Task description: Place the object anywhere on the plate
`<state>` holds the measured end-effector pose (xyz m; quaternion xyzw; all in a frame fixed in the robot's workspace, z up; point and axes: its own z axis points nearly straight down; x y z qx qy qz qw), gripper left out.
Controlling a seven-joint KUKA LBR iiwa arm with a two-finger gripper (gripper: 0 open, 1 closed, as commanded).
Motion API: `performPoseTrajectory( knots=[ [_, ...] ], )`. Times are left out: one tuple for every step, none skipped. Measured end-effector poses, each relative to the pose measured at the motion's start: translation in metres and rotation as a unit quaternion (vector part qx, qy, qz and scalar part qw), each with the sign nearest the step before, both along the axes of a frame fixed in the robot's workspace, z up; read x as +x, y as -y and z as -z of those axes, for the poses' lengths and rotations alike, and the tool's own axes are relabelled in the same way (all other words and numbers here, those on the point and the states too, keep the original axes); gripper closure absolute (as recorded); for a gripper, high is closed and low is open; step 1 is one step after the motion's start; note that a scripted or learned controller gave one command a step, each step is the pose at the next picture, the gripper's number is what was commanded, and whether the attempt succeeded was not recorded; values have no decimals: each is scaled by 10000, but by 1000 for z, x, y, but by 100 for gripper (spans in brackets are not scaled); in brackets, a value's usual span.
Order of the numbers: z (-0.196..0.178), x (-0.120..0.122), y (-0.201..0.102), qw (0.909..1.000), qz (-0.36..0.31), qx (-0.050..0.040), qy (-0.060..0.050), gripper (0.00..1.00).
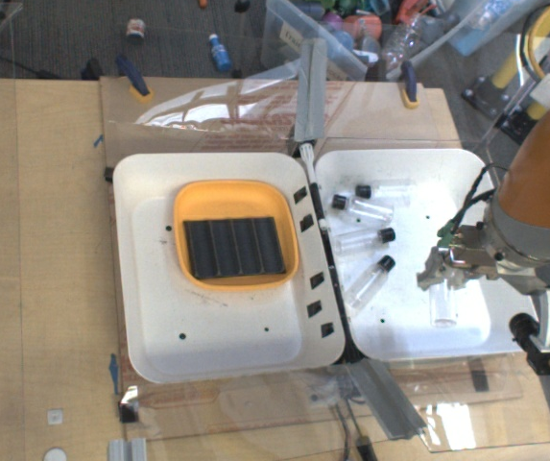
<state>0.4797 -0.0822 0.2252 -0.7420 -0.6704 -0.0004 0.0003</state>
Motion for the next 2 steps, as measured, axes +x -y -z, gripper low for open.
performPoseTrajectory(
  knots=[
    [-11,45,-8,9975,-703,-12,14,100],
    [9,95,-14,9956,-940,-14,12,100]
  ],
)
